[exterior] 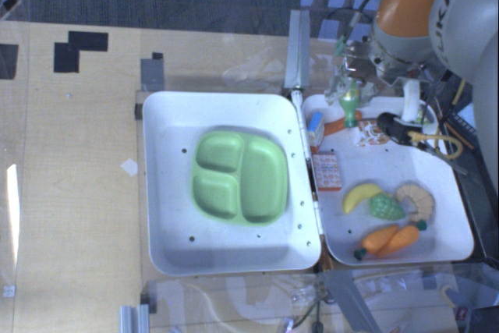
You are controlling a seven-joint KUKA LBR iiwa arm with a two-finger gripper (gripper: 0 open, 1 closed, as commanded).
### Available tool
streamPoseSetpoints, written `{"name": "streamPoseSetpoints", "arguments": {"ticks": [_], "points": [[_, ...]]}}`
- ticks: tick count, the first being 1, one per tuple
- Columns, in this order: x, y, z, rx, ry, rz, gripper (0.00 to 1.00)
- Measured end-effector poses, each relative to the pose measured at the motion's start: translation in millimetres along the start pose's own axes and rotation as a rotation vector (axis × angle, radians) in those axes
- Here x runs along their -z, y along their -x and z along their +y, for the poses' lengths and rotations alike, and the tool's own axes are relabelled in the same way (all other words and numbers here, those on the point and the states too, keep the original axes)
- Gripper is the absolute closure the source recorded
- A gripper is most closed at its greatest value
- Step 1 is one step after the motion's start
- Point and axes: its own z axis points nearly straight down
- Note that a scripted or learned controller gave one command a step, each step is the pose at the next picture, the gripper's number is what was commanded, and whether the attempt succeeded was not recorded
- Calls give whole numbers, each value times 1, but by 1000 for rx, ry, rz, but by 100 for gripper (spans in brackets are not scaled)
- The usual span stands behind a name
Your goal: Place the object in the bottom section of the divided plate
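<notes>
Carrot (pixel 390 239), green toy (pixel 386 207), banana (pixel 360 196), cookie (pixel 415 200) lie at near end of right bin (pixel 460 230); card (pixel 326 171) along its left wall; divided plate (pixel 240 177) in left bin (pixel 168 246), all 3 sections bare; end effector (pixel 348 93) hovers over right bin's far end, grip state unreadable; which object is target unclear; judged step: picking, nothing yet placed; next: secure 1 object, carry left to plate's bottom section.

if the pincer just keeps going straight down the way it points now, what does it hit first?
Most likely the green bottle at the top of the right bin: the pincer sits directly above it, pointing down. Depth is unclear from this slanted view, so it could instead miss the bottle and land on the bin floor beside it.
</notes>
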Motion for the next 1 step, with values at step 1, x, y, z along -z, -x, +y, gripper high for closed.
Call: {"name": "streamPoseSetpoints", "arguments": {"ticks": [1], "points": [[66, 49, -39, 166, 2, 0, 100]]}}
